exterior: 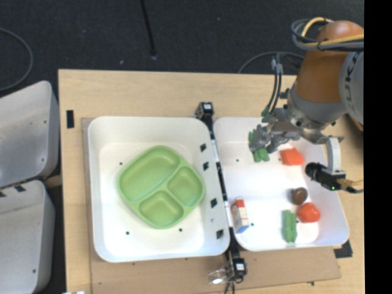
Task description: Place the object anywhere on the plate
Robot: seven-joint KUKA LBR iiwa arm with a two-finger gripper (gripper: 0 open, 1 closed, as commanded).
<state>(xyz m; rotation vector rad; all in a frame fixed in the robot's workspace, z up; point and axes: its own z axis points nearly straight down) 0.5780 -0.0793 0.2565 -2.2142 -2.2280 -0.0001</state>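
1. Nearest the camera's lower edge, the right bin (pixel 245 241) is holding a green stick-shaped piece (pixel 289 226) by its front wall, a red-orange rounded piece (pixel 309 212) just beside it, a small brown ball (pixel 299 195) just behind those, and a small red-and-white carton (pixel 239 215) near the divider.
2. Farther back in that bin, an orange block (pixel 291 157) is lying just beside the claw (pixel 262 143).
3. The claw is hanging low over the bin's back-left part, with a small green object (pixel 261 155) sitting at its tips. That piece is likely the task's object, but I cannot tell whether the tips are closed on it or merely resting above it, nor how wide they are standing.
4. The left bin (pixel 101 225) is holding only the green plate (pixel 161 186), a three-compartment dish lying flat near the middle, well apart from the claw.
5. Doing this step well, in my judgement, is meaning a centred grip on the green object before lifting, rising clear of the divider between the bins, and avoiding a nudge to the orange block.
6. The worktop (pixel 73 90) is carrying both bins side by side.
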